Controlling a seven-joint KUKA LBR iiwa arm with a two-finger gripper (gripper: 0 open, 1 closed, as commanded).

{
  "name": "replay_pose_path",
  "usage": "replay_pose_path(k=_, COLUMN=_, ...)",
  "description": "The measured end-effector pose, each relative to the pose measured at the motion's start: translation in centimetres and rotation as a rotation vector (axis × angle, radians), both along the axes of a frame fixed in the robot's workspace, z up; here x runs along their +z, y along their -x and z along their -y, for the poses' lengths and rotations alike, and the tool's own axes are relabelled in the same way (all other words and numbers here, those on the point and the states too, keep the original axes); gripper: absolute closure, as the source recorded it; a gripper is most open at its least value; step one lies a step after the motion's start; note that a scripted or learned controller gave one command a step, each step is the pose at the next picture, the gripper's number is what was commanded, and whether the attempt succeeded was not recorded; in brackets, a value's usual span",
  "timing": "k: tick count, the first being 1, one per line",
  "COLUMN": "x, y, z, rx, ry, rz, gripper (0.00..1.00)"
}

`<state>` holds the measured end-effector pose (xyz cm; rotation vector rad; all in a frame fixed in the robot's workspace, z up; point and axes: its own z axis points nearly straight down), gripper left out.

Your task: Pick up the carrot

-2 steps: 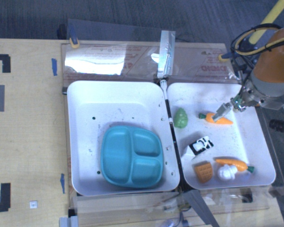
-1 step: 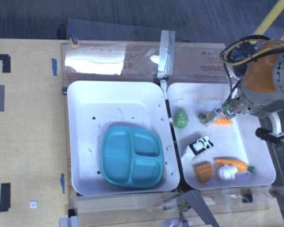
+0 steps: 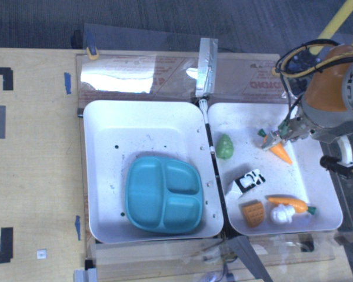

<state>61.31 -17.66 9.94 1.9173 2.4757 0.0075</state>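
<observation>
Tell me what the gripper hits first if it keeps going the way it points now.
Most likely the carrot: the gripper sits right at its green-topped end in the right bin. Depth is unclear from this slanted view, so contact may already exist.

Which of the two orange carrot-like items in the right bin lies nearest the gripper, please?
The short carrot right at the gripper; the longer orange item lies near the bin's front edge.

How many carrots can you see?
2. One carrot lies near the top of the right bin, right at the gripper. The other carrot lies near that bin's bottom edge, beside a white toy. More could be hidden under the arm.
</observation>
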Motion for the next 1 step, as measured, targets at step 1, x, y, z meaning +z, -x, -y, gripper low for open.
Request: replay_pose_path(k=1, x=10.36, y=-3.82, z=-6.53, rx=-0.046, ry=-0.003, rz=0.003, gripper=1.00)
